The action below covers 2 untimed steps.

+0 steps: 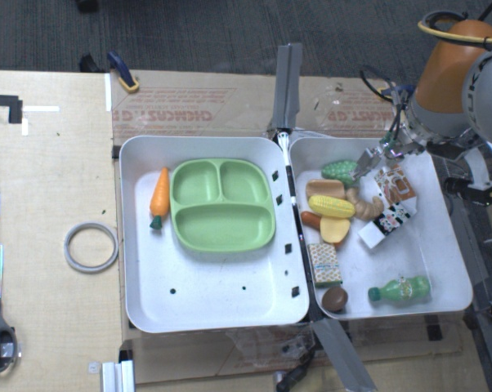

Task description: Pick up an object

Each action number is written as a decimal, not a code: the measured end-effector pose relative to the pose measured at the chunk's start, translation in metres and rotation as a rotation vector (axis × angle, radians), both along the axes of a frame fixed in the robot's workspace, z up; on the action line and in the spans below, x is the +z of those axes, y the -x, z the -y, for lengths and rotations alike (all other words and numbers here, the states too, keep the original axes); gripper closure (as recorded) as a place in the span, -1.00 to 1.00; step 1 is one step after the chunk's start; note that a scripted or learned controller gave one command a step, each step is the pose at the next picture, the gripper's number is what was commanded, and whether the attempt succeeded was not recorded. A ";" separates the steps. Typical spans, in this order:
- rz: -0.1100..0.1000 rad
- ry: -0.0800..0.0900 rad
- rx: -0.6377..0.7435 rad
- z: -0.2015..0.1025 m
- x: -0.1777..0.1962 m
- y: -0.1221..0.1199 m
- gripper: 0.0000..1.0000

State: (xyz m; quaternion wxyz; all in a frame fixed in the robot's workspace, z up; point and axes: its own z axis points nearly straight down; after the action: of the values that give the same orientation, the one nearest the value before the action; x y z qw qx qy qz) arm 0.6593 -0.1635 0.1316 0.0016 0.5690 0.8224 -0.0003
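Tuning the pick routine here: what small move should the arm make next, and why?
Probably lower the hand a little toward the right bin. It sits above the top of the toy pile, beside the green textured toy, and no object is visibly between its fingers.

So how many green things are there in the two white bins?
3. A green three-part plastic plate sits in the left bin beside the carrot. A green bumpy toy vegetable lies near the right bin's far end, and a green plastic bottle at its near end. Others may hide in the pile.

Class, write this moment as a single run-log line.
arm: over right bin far end | claw: above toy pile, by green toy | holding: nothing seen | left bin: tray, carrot
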 end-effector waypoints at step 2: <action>-0.001 -0.001 -0.028 -0.032 -0.039 0.000 -1.00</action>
State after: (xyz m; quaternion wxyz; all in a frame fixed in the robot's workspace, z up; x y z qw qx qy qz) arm 0.6593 -0.1315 0.0928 0.0007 0.5805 0.8142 -0.0003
